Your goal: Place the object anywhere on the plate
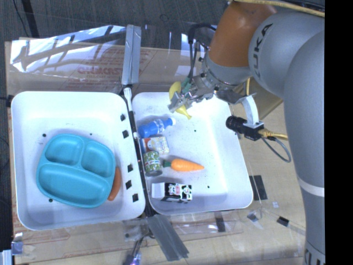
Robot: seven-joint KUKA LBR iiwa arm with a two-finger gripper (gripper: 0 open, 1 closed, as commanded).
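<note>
- Item: two-finger gripper (185, 98) on my grey arm with the orange band, hanging over the far edge of the right shallow white bin (234, 164). Its metal fingers look closed on a yellow banana-shaped toy (177, 93); the yellow shows on either side of the fingers, so I log it as held, raised off the bin floor.
- Item: turquoise plastic plate with three compartments (77, 170), lying flat in the left shallow white bin (27, 115). This is my target; the banana is well apart from it, across the divider between the bins.
- Item: orange sausage-shaped piece (115, 184), touching the plate's right rim, not on it.
- Item: blue plastic bottle with white cap (154, 127), lying on its side near the right bin's left wall.
- Item: small glass jar with label (159, 144) and green-lidded can (151, 162), just beside the same wall.
- Item: orange plastic carrot (187, 165), mid-bin.
- Item: black-and-white cow-patterned carton (172, 191), near the front wall.
- Judgement: a carry leftward is what remains; grip looks near one end, so it may swing.
</note>
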